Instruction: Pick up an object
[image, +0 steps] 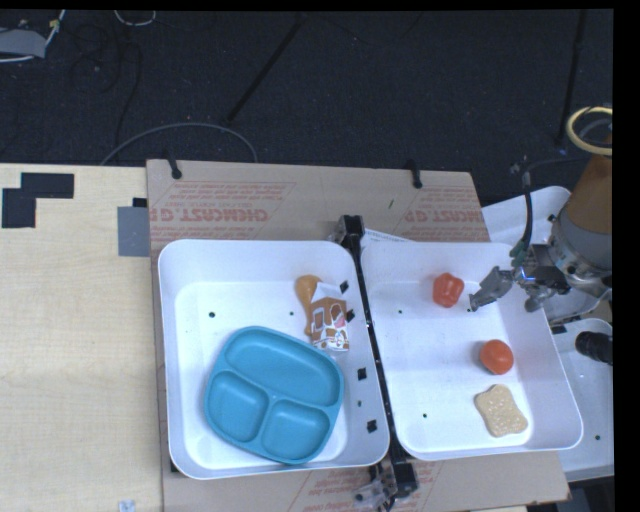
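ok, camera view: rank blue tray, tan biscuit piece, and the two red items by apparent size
1. blue divided tray, clearly largest
2. tan biscuit-shaped piece
3. the two red items and look about equal, so no ranking between them

The right bin (420, 440) holds three small things: an orange-red cup-like piece (448, 290) toward the far side, a red ball (496, 356) nearer and to the right, and a tan bread-slice shape (501, 411) lying flat nearest.
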